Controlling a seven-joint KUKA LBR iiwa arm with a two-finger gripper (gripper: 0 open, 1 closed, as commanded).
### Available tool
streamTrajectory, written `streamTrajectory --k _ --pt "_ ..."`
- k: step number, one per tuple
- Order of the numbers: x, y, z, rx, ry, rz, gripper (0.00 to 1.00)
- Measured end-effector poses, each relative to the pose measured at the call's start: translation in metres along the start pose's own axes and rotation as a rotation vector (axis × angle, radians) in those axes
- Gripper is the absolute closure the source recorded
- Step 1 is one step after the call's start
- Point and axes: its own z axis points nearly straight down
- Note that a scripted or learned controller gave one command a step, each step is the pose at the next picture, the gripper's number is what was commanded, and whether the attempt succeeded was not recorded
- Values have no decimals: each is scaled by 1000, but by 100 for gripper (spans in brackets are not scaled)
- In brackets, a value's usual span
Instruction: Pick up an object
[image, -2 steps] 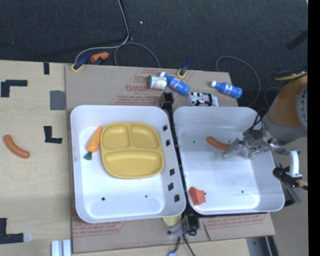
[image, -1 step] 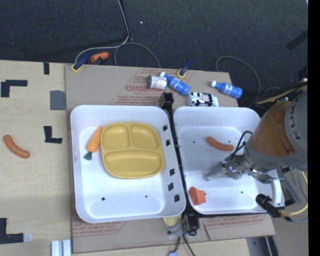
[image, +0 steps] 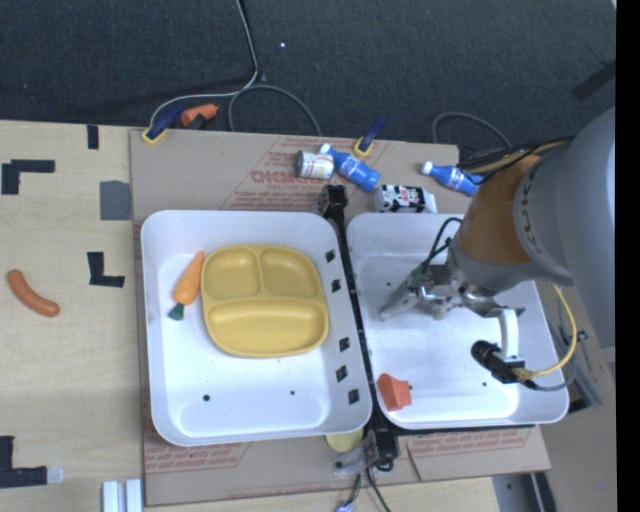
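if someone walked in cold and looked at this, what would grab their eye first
Likely the yellow divided plate in the middle of the left bin, with a toy carrot beside its left edge. Next, the big grey arm reaching in from the right over the right bin, where a small orange block sits near the front left corner.

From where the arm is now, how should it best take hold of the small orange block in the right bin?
Grip the orange block across its short sides, coming straight down from above. It lies low on the floor of the right bin, close to the inner wall by the divider, so a side approach looks blocked. The gripper sits up-bin from it and would likely need to shift toward the near edge first.
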Motion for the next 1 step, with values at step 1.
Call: streamTrajectory --k 1 --pt "-10 51 1 3 3 4 0"
